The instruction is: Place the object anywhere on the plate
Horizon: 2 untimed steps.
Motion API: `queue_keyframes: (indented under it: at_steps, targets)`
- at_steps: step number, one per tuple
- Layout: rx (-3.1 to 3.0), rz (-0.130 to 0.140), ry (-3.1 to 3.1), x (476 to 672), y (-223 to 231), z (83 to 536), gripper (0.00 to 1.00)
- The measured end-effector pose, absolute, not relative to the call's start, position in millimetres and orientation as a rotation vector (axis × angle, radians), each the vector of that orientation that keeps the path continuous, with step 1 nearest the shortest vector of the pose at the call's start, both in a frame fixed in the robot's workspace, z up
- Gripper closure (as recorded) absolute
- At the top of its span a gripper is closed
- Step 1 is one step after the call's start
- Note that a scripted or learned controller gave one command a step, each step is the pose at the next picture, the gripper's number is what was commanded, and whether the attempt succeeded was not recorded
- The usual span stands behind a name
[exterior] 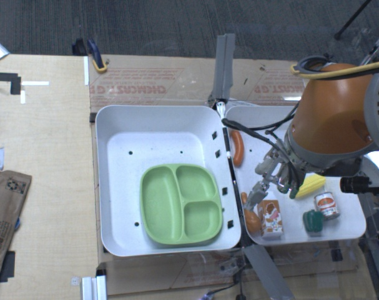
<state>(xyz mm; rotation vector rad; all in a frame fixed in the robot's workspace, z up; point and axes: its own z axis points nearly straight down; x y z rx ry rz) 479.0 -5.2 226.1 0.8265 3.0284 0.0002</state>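
Observation:
A green three-compartment plate (180,203) lies in the left bin (114,167) with nothing on it. My gripper (261,181) hangs over the left part of the right bin (354,227). It is open with nothing between its fingers. It sits just above a small juice carton (271,219) and an orange item (251,219) beside the carton. An orange sausage (238,149) lies farther back along that bin's left wall. The arm hides the back of the right bin.
A yellow wedge (312,184), a small can (326,205) and a dark green item (313,222) lie at the right bin's front right. A raised wall with clips (226,161) divides the two bins. Wires trail from the wrist.

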Motion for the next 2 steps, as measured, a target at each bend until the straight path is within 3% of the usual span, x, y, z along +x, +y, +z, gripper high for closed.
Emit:
queue_keyframes:
  at_steps: [1,2]
  targets:
    - [0.831,0.000,3.026,480.4,-5.9,234.7,1.00]
    - [0.796,-0.001,3.039,478.3,15.8,220.6,1.00]
